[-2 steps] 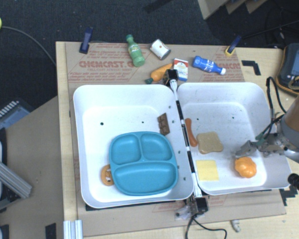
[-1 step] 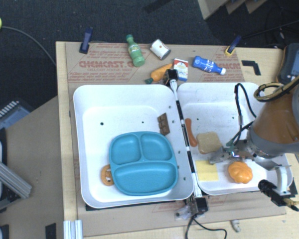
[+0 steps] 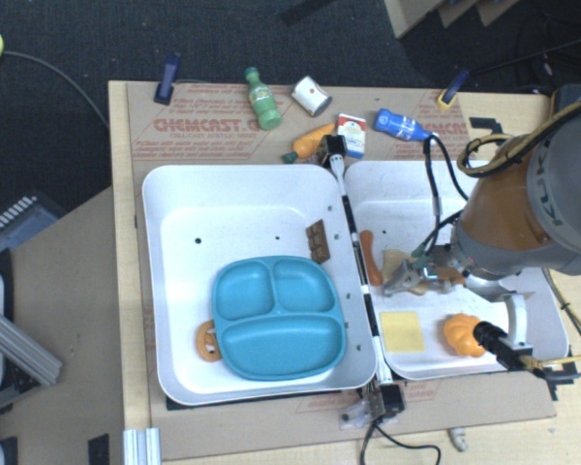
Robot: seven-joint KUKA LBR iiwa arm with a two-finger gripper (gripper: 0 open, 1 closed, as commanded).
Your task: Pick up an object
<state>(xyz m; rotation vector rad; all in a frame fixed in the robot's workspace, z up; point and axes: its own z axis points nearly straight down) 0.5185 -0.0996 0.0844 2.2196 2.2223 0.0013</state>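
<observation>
Gripper (image 3: pixel 407 277) near, perhaps touching, sausage (image 3: pixel 369 257).

Single camera, high above bench (image 3: pixel 136 124), slanted, fairly near perhaps

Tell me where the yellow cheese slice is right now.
The yellow cheese slice lies flat in the right bin, near its front edge, just left of the orange toy and below the gripper.

Both white bins (image 3: pixel 174 221): smooth plastic, slight sheen. Blue divided plate (image 3: pixel 276 316): glossy plastic. Counter (image 3: pixel 213 124): matt brown cardboard, printed red. Green bottle (image 3: pixel 263 100) at counter's far edge: shiny plastic. Yellow square (image 3: pixel 402 331): flat, matt. Arm (image 3: pixel 533 201): satin grey and orange.
</observation>
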